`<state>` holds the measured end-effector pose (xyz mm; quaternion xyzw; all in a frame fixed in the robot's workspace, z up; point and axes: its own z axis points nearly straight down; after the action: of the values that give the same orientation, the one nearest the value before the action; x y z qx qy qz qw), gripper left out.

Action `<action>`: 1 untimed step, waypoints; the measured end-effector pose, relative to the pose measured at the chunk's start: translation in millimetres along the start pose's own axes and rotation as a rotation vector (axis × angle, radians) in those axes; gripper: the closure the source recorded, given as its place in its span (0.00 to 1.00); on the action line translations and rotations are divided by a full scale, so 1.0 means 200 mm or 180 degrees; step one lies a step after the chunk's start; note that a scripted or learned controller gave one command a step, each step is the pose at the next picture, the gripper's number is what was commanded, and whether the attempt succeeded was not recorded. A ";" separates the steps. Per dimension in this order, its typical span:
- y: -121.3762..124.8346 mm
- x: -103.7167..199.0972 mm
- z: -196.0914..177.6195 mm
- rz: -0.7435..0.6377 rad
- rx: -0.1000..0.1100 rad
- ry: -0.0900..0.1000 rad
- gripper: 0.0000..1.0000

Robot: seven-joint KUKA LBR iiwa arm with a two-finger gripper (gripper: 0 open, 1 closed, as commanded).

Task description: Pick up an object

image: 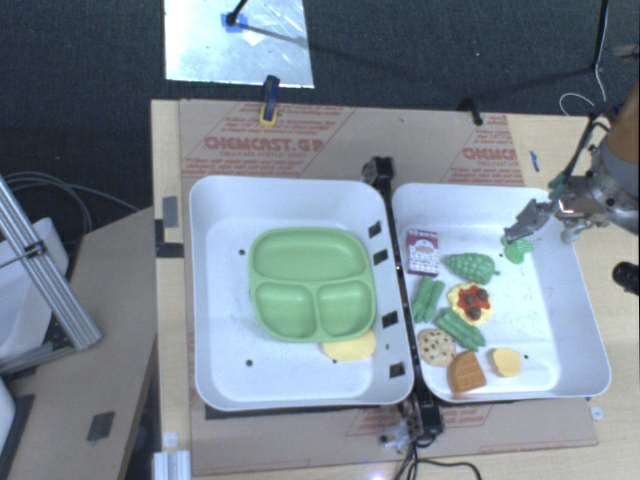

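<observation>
Item: small green toy [517, 252], right bin [590, 353], upper wall side. My hand [527, 230] just above it; finger state: I cannot tell. Risk: wall crowds approach, toy may skid away.

Toy food crowds the right bin's [585, 318] left half, from a red box [423, 251] down to a bread piece [466, 372]. Its right half lies bare. A green tray [310, 283] fills the left bin's [215, 268] middle, leaving open margins.
</observation>
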<state>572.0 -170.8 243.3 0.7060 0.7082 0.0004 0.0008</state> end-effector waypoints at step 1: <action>-0.09 -0.05 0.25 0.0010 0.0015 0.0003 0.00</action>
<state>553.3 -180.5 192.5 0.7072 0.7070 -0.0009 -0.0011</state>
